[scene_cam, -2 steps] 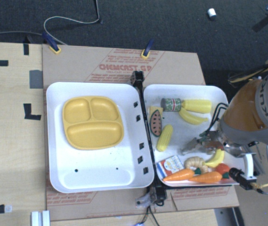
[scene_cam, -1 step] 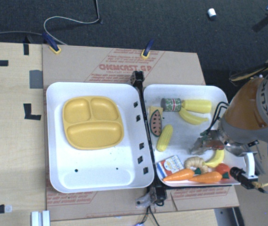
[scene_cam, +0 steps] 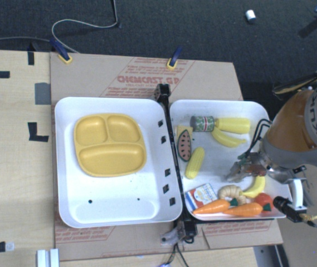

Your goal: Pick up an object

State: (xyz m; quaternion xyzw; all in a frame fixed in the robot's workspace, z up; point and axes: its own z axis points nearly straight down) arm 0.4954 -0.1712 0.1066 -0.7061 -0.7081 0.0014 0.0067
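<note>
Two carrots (scene_cam: 228,207), two bananas (scene_cam: 232,131), one corn cob (scene_cam: 195,162)

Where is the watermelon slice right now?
The toy watermelon slice lies in the right white bin, against its left wall, just above and left of the yellow toy corn cob.

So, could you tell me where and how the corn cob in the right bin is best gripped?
Grip the corn cob across its middle, coming straight down from above. It lies flat and slightly tilted on bare bin floor, with the watermelon slice close on its left, so fingers probably fit best closing across its narrow width.
</note>
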